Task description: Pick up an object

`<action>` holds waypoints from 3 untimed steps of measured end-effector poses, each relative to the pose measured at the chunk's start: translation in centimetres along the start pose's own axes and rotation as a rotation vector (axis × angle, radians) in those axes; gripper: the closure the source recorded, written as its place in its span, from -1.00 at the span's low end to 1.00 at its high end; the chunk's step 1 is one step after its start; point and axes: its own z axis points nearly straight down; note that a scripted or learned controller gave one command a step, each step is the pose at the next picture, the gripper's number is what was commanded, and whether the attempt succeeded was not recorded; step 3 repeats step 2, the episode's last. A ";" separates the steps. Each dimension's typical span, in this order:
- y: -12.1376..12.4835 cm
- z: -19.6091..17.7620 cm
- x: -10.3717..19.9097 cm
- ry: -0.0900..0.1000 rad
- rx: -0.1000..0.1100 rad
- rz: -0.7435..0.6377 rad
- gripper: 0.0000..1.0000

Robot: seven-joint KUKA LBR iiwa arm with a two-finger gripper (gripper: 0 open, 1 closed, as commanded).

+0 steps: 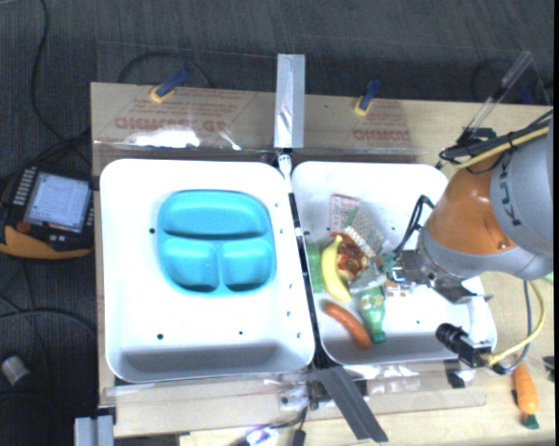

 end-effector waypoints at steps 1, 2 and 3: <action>0.0 -1.0 0.0 0.003 0.001 0.001 1.00; 2.9 -11.9 1.7 0.005 0.025 0.127 1.00; 2.9 -11.9 1.7 0.005 0.025 0.127 1.00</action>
